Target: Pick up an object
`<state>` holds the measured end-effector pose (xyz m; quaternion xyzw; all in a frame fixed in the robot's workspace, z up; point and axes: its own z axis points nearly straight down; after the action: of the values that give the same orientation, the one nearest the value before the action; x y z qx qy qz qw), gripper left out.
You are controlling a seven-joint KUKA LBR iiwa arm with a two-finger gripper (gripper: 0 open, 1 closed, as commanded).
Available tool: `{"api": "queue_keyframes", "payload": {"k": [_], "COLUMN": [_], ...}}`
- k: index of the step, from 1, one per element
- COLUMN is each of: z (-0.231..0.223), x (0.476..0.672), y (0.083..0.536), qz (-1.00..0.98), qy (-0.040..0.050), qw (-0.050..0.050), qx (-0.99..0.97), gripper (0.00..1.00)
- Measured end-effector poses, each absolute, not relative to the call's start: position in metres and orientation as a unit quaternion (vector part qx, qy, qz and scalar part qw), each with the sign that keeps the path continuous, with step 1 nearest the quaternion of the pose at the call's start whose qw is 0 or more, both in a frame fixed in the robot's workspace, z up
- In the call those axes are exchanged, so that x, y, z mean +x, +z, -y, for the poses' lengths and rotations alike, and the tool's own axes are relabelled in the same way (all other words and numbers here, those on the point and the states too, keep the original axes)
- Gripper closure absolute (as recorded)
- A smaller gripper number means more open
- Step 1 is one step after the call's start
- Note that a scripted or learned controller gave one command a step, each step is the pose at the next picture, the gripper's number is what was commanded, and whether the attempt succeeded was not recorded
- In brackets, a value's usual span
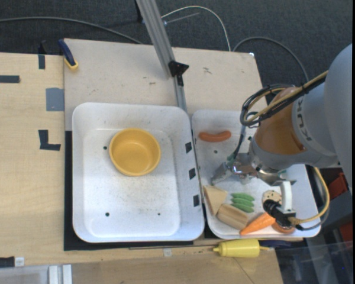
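- We see the pincer (223,171) low over the right bin (216,118), its two metal fingers spread apart with nothing between them — no object is held.
- The right bin carries the likely targets: a sausage (215,136) near its top left, a tan wedge (214,197), a wooden cylinder (232,216), green pea pods (243,202) and a carrot (257,223) clustered along its lower edge.
- From the pincer, the sausage lies at about 12 o'clock, near but apart; its long axis runs 3-to-9 o'clock.
- The wedge sits just beside the fingertips at about 6 o'clock — we judge it the nearest thing, with the pea pods at about 4 o'clock.
- The left bin (83,218) holds a yellow bowl (135,151), well apart at 9 o'clock across the divider; we judge it an unlikely target from this pose.
- A yellow bottle-like thing (239,248) lies on the table (23,158) below the right bin, at 6 o'clock.
- We judge the grasp not yet made: the coming move turns on dropping toward the wedge or reaching up to the sausage.
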<state>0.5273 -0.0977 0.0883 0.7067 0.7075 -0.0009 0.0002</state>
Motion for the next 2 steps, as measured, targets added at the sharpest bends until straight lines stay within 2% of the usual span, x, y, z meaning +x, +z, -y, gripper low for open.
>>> {"api": "queue_keyframes", "payload": {"k": [1,2], "z": [0.097,0.097], "x": [0.527,0.528], "y": [0.099,0.141], "qz": [-0.708,-0.707], "qy": [-0.0005,0.0004], "qw": [-0.001,0.001], "qx": [0.707,0.707], "gripper": [1.00,1.00]}}
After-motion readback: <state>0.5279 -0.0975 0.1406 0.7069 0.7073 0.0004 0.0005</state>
